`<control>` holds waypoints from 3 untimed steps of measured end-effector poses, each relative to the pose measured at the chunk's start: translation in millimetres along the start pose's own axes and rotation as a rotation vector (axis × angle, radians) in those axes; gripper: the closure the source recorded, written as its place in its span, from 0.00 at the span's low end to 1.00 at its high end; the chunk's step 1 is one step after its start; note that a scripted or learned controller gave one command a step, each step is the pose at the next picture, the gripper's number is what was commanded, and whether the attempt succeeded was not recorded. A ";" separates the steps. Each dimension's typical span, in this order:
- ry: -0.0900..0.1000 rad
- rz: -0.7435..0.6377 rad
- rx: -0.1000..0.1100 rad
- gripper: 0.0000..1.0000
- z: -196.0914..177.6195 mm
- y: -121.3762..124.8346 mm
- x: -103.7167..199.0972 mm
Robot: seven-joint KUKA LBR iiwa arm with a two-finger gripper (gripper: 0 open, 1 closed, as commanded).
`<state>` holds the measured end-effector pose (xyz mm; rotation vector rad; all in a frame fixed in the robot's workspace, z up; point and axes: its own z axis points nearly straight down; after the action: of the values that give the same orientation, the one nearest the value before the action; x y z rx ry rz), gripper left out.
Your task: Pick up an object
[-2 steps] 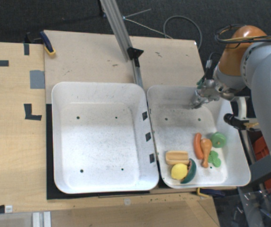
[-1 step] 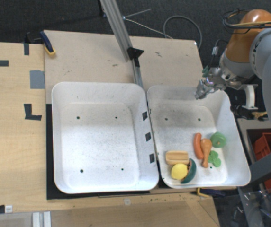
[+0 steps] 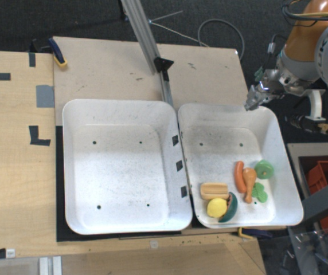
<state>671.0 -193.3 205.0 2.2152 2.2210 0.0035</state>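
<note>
Orange and green toy foods cluster in the near right corner of the right white bin (image 3: 267, 125): an orange plastic carrot (image 3: 248, 182), a red-orange chili (image 3: 240, 175), a green round piece (image 3: 264, 169), a tan bread-like block (image 3: 214, 189) and a yellow lemon (image 3: 216, 207). The gripper (image 3: 252, 103) hangs well apart, over the bin's far right rim; I cannot tell how its tips stand. The left white bin (image 3: 118, 165) sits alongside.

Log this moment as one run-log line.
phase: pre-grasp | gripper: above right bin's far rim, holding nothing | right bin: toys clustered near corner | yellow ball: beside bread piece | left bin
</note>
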 end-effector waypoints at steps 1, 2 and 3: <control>0.000 0.001 0.000 1.00 -53.8 1.4 0.3; 0.003 -0.002 0.006 1.00 -58.4 -23.2 48.6; 0.003 -0.002 0.008 1.00 -47.5 -47.1 92.5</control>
<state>623.5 -100.9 252.1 2.2191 2.2285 -0.0024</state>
